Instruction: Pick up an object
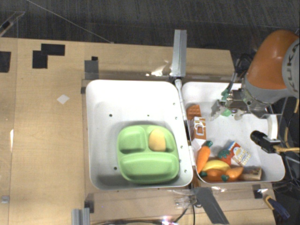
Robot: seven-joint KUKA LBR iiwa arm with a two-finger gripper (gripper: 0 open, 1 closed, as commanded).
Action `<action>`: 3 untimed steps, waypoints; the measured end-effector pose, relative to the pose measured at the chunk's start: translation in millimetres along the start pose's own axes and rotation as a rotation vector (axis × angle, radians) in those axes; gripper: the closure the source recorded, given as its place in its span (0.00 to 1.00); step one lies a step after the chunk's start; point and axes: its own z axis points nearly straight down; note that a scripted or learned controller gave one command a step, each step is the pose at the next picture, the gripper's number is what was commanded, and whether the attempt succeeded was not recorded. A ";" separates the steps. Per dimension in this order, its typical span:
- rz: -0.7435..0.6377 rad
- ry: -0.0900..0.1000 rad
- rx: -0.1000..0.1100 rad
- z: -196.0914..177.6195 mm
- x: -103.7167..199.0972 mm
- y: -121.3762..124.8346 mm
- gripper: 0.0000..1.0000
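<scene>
Toys heaped in right bin, below tool.

We see two white bins, a green divided tray with a yellow lemon, an orange carrot, a yellow banana, an orange-and-white carton, black patches on the tan bench.

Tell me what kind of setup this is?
Probably a lab bench for robot picking trials, not a kitchen: two shallow white bins fixed side by side, toy food like a carrot and banana, and the arm's gripper over the right bin.
</scene>
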 end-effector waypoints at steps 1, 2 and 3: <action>0.050 0.000 -0.001 44.4 -19.6 45.8 0.00; 0.047 -0.004 -0.008 106.3 -94.6 78.4 0.00; 0.041 -0.003 -0.016 92.3 -92.4 81.9 1.00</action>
